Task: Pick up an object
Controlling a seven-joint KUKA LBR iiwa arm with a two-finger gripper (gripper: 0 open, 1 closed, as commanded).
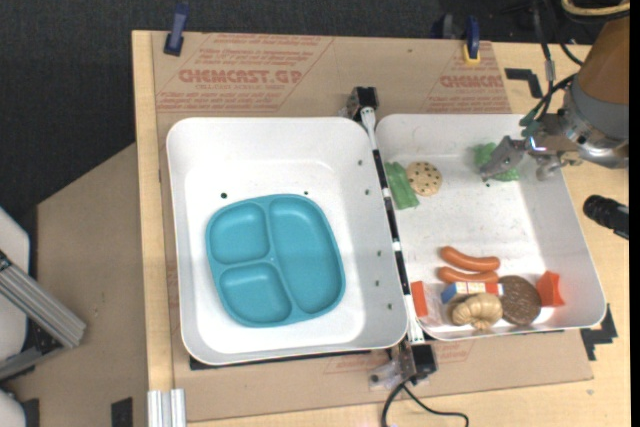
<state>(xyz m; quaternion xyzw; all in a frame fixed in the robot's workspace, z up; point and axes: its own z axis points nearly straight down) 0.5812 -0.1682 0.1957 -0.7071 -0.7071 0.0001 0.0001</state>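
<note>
My gripper (520, 158) hangs low over the far right part of the right bin (560, 215), below the grey wrist with its orange band. A small green object (497, 159) lies right under it, partly covered by it. I cannot tell whether the two touch. Other objects in this bin: a green flat piece (402, 185) and a speckled cookie (425, 178) at the far left, two sausages (468, 261) in the middle, and a croissant (477, 312), a brown disc (519, 300) and a red block (550, 289) along the near wall.
The left bin (200, 155) holds a teal divided plate (275, 258). An orange piece (418, 300) and a small coloured box (470, 291) lie by the croissant. The bins' shared wall (385, 205) runs between them. Blue and yellow clamps sit at the bench's far edge.
</note>
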